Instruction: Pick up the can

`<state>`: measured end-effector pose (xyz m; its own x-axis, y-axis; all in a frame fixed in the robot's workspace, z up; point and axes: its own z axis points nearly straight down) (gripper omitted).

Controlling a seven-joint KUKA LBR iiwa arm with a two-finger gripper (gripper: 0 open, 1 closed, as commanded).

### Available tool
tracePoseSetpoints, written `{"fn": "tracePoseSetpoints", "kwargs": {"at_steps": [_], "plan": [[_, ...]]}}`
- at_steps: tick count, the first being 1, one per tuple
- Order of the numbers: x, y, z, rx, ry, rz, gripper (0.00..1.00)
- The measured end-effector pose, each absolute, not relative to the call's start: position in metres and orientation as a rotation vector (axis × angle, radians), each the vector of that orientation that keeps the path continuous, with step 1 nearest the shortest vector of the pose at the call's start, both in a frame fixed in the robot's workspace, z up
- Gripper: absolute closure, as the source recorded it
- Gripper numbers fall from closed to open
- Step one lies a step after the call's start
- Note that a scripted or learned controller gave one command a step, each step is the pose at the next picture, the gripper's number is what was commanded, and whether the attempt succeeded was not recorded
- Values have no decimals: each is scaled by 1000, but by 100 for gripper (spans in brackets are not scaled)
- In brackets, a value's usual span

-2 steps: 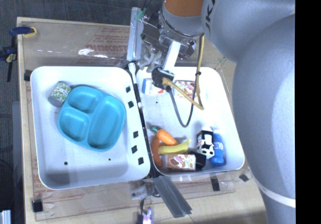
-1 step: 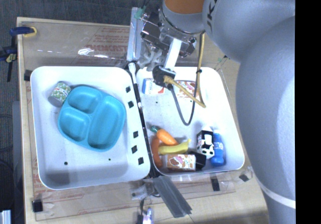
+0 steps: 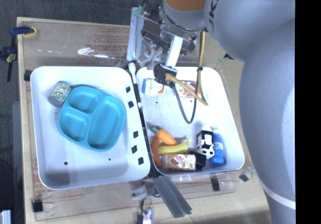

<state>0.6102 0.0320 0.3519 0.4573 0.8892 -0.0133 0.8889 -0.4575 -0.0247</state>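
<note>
Pale bench (image 3: 75, 42) bears two white bins. Well right of the blue divided plate (image 3: 93, 117), the grey arm (image 3: 251, 27) holds its gripper (image 3: 149, 58) over the right bin's (image 3: 228, 117) far rim; whether it is open cannot be told. The can (image 3: 60, 92) lies against the plate's upper-left edge in the left bin (image 3: 45, 168), probably crowding any grasp.
</note>
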Motion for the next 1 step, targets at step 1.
{"fn": "tracePoseSetpoints", "kwargs": {"at_steps": [1], "plan": [[611, 34, 360, -2657, -1643, 45, 100]]}}
